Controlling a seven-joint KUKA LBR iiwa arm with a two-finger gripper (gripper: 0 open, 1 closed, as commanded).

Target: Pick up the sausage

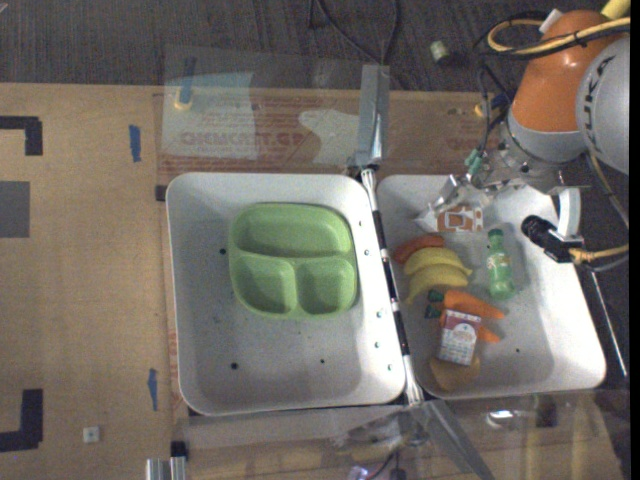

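Two white bins are seen on the tabletop [80, 268]. End effector [487, 171] is positioned over the right bin [570, 338] back edge; its opening cannot be told. Sausage [418, 247] is lying beside bananas [437, 271], apart from it.

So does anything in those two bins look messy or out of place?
Nothing is spilled or broken. The food lies jumbled in the right bin, and a small carton rests on the carrot. The green tray sits slightly askew in the left bin.
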